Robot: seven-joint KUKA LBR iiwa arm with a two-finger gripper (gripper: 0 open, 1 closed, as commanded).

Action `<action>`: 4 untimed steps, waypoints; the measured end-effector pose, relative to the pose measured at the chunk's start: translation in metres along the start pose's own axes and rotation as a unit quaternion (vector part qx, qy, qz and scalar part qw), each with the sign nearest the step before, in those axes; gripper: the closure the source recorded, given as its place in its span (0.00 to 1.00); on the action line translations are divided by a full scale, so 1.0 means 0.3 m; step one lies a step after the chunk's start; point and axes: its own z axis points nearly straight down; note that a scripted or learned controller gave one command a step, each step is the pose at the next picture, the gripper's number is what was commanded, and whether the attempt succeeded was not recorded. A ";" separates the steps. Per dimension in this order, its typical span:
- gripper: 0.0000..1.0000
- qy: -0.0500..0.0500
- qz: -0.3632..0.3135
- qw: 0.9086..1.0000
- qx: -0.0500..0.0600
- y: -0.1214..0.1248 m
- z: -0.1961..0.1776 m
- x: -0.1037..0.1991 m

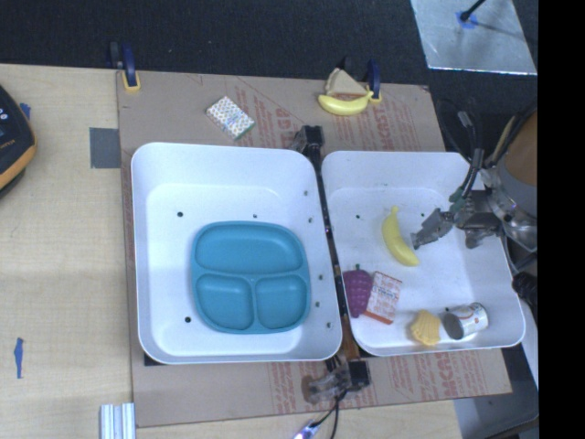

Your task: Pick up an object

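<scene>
The right bin (366,176) holds a yellow banana (399,238), a purple object (357,290), a white and red packet (385,297), a yellow lump (424,328) and a small white and grey can (466,319) lying on its side. My gripper (442,214) hangs over the right part of this bin, just right of the banana. It is open with nothing between its fingers. One dark finger (428,235) points down-left toward the banana and stops a little short of it.
The left bin (151,245) holds a blue divided plate (249,275). Behind the bins on the board lie a second banana (345,104) and a small patterned packet (229,116). A black and yellow device (11,140) sits at the far left edge.
</scene>
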 end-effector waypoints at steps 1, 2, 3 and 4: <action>0.00 -0.001 0.000 1.000 0.000 0.265 0.451 0.116; 0.00 0.000 0.000 1.000 0.001 0.236 0.448 0.019; 1.00 -0.001 -0.001 1.000 0.002 0.236 0.414 0.016; 1.00 0.000 -0.001 1.000 0.000 0.146 0.114 0.320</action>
